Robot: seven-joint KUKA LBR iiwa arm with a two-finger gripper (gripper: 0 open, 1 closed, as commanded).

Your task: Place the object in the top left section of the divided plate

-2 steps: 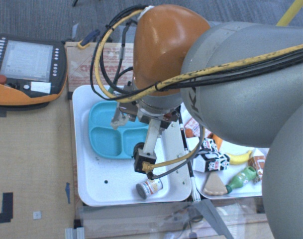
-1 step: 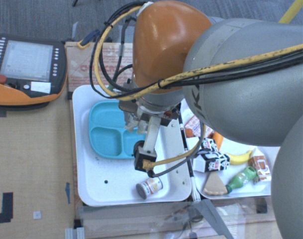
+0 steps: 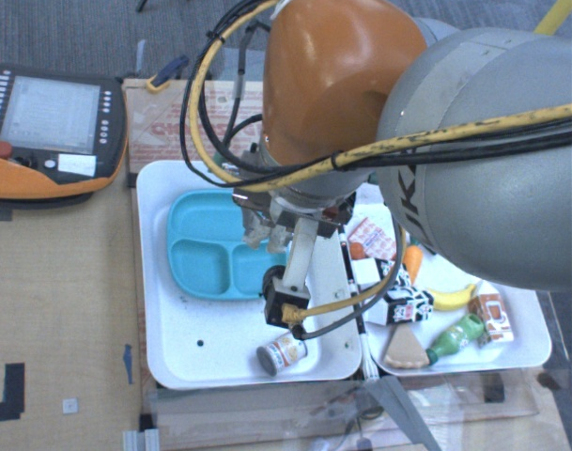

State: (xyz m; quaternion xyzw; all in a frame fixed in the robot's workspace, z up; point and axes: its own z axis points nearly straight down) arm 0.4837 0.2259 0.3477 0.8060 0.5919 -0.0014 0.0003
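The blue divided plate [image 3: 208, 250] lies in the left white bin [image 3: 173, 346], toward its back. My gripper [image 3: 257, 229] hangs over the plate's right edge, near its upper right section, under the orange wrist band. I see nothing held in it. A small tin can [image 3: 283, 353] lies on its side at the bin's front, apart from the plate. The arm hides the plate's right side.
The right bin [image 3: 534, 346] holds a banana [image 3: 452, 297], a green bottle [image 3: 455, 336], a bread wedge [image 3: 405, 350], a carrot [image 3: 412, 259], a red-and-white packet [image 3: 372, 238] and a brown carton [image 3: 492, 316]. A teach pendant [image 3: 51, 134] sits at the far left.
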